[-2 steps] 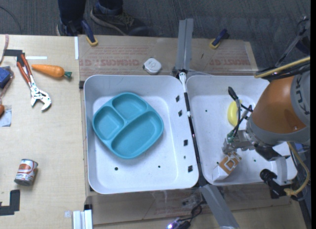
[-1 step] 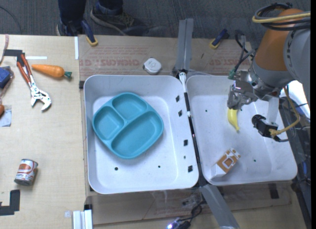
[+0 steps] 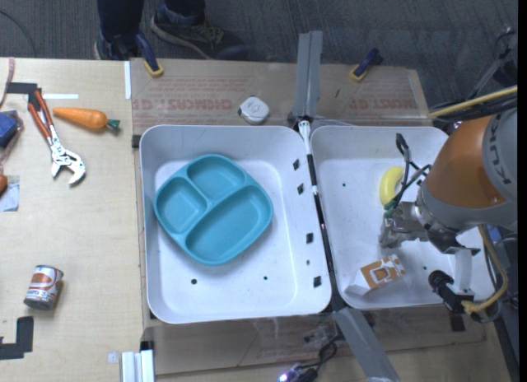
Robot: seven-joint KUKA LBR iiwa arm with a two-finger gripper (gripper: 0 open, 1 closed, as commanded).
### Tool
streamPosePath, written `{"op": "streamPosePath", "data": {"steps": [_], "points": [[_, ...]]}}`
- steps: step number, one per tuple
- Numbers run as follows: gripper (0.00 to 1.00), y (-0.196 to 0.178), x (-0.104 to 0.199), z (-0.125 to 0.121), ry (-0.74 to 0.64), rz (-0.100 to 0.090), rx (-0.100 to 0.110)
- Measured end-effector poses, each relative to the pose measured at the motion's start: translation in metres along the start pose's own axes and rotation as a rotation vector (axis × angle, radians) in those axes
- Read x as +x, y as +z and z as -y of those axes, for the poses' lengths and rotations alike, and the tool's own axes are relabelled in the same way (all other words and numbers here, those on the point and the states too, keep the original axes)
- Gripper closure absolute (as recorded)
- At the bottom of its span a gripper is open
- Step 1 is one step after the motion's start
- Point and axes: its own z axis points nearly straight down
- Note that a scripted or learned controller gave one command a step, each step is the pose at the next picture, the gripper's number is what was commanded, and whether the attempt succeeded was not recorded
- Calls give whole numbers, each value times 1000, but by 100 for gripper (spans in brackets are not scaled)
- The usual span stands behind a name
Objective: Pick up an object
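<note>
Hovering over right bin (image 3: pixel 354 146), gripper (image 3: pixel 398 232) between banana (image 3: pixel 390 184) and small box (image 3: pixel 383 272). Finger state, can't tell. Box looks light, stiff; pinch across narrow sides. Banana soft, bruisable.

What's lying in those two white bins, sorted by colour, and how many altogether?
Blue: 1, the blue three-compartment plastic plate in the left bin.
Yellow: 1, the yellow banana-like object in the right bin.
Orange-and-white: 1, the small orange-and-white carton in the right bin.
Total: 3.
</note>
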Motion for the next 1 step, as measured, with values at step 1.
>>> {"op": "streamPosePath", "data": {"steps": [1], "points": [[100, -101, 40, -88, 206, 2, -2]]}}
